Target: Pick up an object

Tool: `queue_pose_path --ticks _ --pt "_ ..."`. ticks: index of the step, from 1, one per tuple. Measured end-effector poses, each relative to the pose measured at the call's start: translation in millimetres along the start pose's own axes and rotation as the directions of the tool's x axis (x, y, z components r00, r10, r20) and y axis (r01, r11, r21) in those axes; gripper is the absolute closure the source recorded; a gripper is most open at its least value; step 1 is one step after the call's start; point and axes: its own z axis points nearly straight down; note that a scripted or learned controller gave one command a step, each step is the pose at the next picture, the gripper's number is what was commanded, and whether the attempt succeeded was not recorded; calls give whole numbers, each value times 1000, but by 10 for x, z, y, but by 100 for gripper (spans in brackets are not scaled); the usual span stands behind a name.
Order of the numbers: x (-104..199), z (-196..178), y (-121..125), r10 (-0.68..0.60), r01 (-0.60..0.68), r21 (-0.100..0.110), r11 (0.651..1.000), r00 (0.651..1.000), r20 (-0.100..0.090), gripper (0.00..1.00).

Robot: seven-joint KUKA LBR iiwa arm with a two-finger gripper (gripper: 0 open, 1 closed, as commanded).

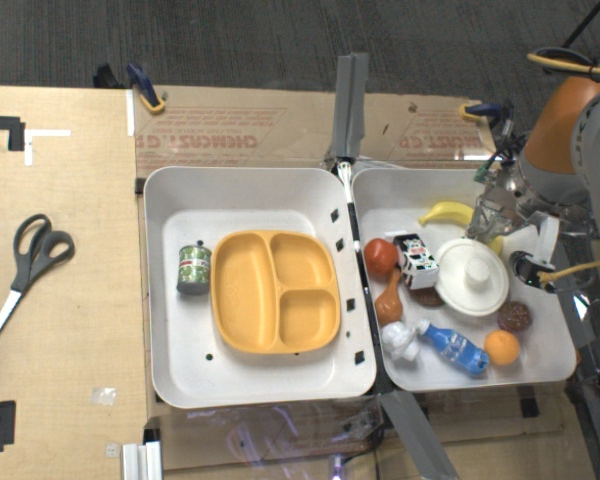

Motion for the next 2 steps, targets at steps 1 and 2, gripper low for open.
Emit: queue_pose_path --ticks 1,2 --pt "1017 14 -68 37 -37 2 999 999 1 0" --pt "51 -7 172 -54 54 3 999 999 -5 0"
